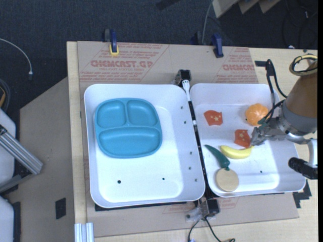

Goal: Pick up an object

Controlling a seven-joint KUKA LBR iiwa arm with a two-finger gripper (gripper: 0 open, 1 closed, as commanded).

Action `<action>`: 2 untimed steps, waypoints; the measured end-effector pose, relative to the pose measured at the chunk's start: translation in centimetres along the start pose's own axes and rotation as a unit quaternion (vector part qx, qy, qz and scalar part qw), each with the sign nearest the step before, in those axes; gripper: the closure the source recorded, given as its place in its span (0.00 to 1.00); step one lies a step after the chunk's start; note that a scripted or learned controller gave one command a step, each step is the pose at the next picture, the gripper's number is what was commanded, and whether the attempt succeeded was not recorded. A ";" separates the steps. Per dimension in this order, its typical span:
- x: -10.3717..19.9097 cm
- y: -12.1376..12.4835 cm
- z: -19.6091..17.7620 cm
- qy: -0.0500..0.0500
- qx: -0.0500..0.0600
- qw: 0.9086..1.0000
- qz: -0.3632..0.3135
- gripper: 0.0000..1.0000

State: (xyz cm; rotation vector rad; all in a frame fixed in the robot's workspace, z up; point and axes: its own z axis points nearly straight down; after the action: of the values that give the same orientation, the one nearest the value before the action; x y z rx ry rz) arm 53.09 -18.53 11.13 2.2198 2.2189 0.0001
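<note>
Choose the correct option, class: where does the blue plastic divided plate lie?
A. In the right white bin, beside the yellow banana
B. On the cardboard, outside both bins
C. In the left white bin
C: the blue plastic divided plate sits inside the left white bin, while the yellow banana lies in the right white bin.

Blue divided plate (129, 128), left bin (96, 165)

Dark blue carpet (75, 14) surrounds a brown bench board (166, 59) with blue clamps (112, 38).
</note>
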 end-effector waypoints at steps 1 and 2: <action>0.2 -0.1 -6.3 0.000 -0.001 1.000 -0.001 1.00; 0.1 -0.2 -10.6 0.000 -0.001 1.000 -0.001 1.00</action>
State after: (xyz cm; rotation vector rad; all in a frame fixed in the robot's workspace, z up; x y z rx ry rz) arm 52.87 -18.41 21.72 2.2167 2.2187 0.0028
